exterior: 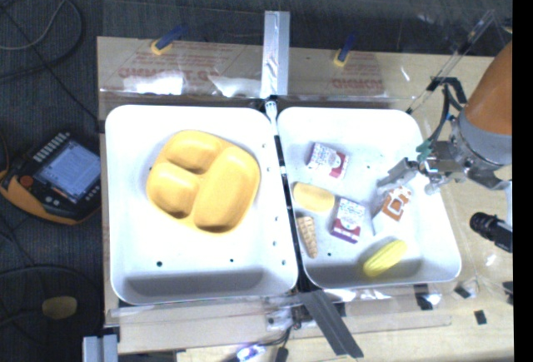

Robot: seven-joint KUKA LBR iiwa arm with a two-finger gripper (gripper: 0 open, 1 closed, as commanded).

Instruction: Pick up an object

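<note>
a pale wooden bench (208,69) stood on dark carpet, bearing two white bins side by side, with a handheld pendant (58,177) on the floor to the left. the left bin (133,269) held a large yellow moulded piece (202,180). the right bin (433,265) held two red packets, a yellow block, a corn cob, a lemon-like fruit (383,256) and an orange carton (396,204). the gripper (416,173) hovered just over that carton, apparently in the approach step; whether it was open or closed could not be told. next it would need to descend squarely onto the carton
</note>
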